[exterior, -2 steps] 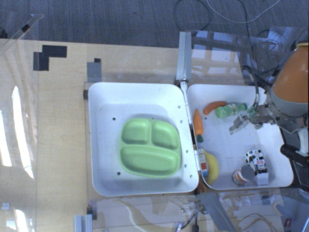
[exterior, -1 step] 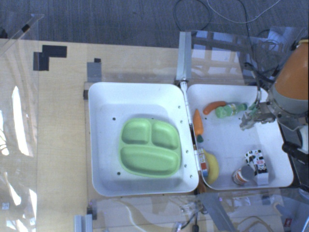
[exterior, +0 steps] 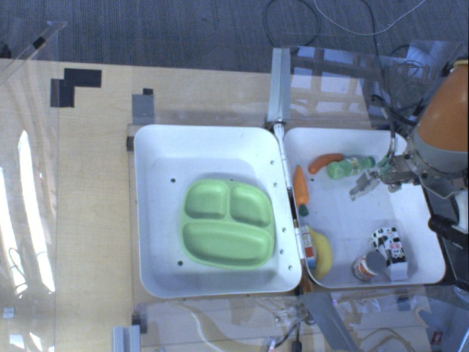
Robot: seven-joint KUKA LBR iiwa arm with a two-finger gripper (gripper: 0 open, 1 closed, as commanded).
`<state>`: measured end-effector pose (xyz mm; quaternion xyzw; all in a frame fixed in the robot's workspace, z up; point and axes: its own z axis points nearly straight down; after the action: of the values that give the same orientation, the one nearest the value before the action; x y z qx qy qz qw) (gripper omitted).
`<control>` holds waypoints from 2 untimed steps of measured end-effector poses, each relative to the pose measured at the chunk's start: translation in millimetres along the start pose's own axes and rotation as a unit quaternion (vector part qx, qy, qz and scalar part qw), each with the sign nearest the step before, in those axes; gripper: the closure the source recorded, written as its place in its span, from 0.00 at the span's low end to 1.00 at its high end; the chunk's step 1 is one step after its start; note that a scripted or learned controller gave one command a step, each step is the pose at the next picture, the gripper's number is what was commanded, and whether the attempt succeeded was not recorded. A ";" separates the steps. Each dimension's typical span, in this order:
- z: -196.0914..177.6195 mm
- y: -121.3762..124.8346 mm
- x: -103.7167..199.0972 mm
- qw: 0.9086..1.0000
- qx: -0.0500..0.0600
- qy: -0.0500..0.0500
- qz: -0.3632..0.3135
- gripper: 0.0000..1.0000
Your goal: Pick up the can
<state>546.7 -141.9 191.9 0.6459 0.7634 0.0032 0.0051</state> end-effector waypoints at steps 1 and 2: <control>104.4 69.5 -7.7 1.000 0.001 0.000 0.005 0.00; 99.2 52.5 -10.6 1.000 0.003 0.001 -0.026 0.00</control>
<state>601.4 -143.8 93.3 0.6261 0.7798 0.0014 0.0021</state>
